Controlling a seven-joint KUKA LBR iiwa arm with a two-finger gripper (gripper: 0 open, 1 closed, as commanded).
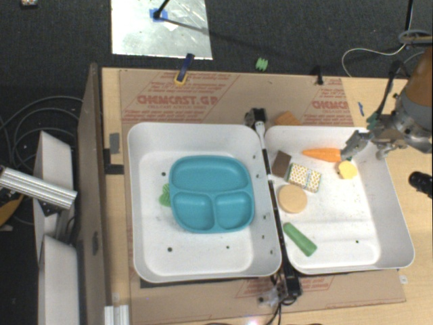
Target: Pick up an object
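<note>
**Over the right bin, nothing gripped**

The small yellow piece (347, 170) lies in the right bin (379, 249), upper right of the frame, just beside the orange carrot (322, 154). My fingers (356, 143) hang close above it, spread apart, gripping nothing. Left bin (145, 249) holds a blue divided tray (211, 193).

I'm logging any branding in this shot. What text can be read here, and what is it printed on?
"CHEMCAST GP": red print on the brown sheet under the bins, left of centre, seen upside down.
A second red print on the same sheet, above the right bin: partly hidden, too blurred to read.
Smaller red lines near both: too small to read.
</note>
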